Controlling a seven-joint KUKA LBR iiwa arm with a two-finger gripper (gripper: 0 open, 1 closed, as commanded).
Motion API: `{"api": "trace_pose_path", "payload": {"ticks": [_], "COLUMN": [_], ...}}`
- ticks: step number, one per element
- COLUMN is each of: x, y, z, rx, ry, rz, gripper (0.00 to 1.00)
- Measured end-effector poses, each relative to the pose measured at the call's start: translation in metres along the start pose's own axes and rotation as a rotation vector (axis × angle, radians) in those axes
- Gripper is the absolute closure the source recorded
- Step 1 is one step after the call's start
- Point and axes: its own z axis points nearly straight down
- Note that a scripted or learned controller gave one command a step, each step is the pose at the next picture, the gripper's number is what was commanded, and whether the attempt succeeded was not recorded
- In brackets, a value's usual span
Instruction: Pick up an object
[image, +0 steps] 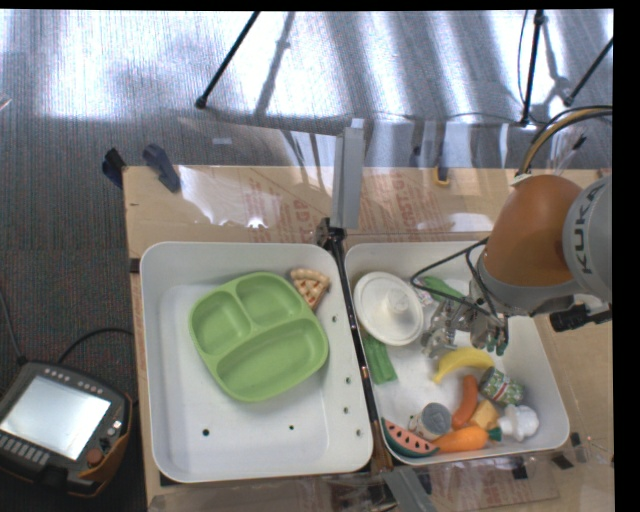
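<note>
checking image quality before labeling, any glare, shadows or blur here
Camera view: bright striped light washes out the floor at the top; glare patches on the glossy bench behind the bins; soft shadows inside the left bin; the end effector looks slightly soft, toys in the right bin stay readable.

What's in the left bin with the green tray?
The green divided tray and a waffle-like piece touching its upper right rim. Whatever lies beneath the tray is covered.

Grey arm (600, 240), orange band, black cables, seemingly metallic jaws
</note>
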Motion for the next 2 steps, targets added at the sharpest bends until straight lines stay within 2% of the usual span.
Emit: {"api": "trace_pose_path", "payload": {"ticks": [1,2], "x": [0.000,0.033], "y": [0.000,-0.030], "z": [0.000,0.012], "rx": [0.000,0.001], "ry": [0.001,-0.008], "rz": [-0.001,-0.052], "gripper": [0.00,0.00]}}
